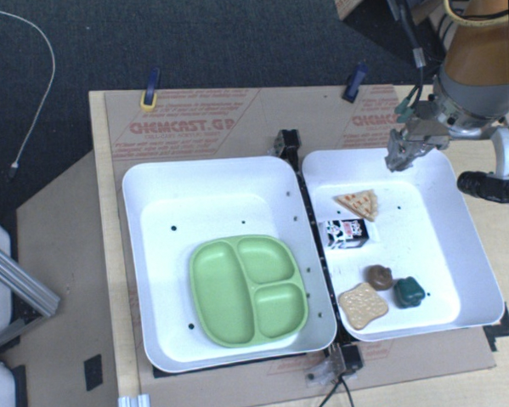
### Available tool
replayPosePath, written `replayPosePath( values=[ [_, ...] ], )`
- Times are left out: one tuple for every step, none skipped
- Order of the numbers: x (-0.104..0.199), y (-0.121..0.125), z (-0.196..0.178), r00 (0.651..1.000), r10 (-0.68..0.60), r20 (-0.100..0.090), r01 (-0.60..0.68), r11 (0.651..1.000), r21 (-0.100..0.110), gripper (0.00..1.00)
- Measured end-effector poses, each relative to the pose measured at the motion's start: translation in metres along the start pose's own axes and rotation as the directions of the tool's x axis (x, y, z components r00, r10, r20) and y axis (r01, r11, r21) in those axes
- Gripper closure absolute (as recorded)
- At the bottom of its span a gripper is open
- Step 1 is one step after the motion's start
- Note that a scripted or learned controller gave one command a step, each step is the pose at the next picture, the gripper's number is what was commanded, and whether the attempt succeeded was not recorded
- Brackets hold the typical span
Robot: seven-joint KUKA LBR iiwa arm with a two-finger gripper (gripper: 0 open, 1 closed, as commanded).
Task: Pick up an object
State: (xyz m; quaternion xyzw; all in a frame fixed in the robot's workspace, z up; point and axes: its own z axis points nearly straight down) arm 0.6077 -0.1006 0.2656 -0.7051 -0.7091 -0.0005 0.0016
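The pincer (403,156) hangs at the upper right, apparently holding nothing; whether it is wide or narrow, I cannot tell. The cracker (359,204) lies flat below, so it may slip, and the carton (347,233) sits just beside it, risking a nudge

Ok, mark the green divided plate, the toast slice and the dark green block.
green divided plate (215,304), camera view, floor of its large left compartment.
toast slice (363,305), camera view, middle of its top face.
dark green block (409,292), camera view, its top.
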Motion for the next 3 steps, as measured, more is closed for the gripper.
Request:
replayPosePath(
  values=[
    [0.055, -0.01, 0.02, 1.0, 0.0, 0.0, 0.0, 1.0, 0.002, 1.0],
    [0.108, -0.024, 0.035, 1.0, 0.0, 0.0, 0.0, 1.0, 0.003, 1.0],
    [0.163, -0.02, 0.046, 1.0, 0.0, 0.0, 0.0, 1.0, 0.002, 1.0]
  ],
)
